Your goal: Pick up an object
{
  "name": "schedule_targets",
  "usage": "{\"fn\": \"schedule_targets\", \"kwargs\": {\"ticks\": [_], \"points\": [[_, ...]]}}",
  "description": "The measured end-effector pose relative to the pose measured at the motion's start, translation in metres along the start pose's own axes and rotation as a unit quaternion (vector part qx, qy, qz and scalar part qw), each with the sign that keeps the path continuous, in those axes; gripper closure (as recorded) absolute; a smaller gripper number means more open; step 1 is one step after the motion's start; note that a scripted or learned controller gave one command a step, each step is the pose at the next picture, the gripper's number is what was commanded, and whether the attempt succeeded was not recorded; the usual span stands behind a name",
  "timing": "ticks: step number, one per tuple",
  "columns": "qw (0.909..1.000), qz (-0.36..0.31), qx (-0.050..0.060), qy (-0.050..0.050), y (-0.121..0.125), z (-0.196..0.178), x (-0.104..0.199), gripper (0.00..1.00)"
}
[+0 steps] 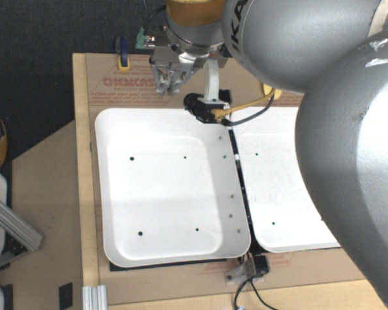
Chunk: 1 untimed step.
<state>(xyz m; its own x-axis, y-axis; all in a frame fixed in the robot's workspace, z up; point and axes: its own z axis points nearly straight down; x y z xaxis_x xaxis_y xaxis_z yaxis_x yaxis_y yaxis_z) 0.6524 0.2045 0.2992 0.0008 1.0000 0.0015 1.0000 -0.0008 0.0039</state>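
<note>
Reaching in from the right, bent over the left bin's (110, 173) far rim, gripper (169, 82) low; finger state unclear.

we see the gripper (170, 82) hanging over the cardboard bench (90, 173), just past the far rim of the left bin (161, 192). below it to the right lies the right bin (278, 192). a blue clamp (123, 52) sits just to its left.
</note>
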Motion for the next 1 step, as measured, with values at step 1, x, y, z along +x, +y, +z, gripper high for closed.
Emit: {"fn": "schedule_targets", "kwargs": {"ticks": [1], "points": [[1.0000, -0.001, 0.002, 0.000, -0.0198, -0.0181, 0.0034, 1.00]]}}
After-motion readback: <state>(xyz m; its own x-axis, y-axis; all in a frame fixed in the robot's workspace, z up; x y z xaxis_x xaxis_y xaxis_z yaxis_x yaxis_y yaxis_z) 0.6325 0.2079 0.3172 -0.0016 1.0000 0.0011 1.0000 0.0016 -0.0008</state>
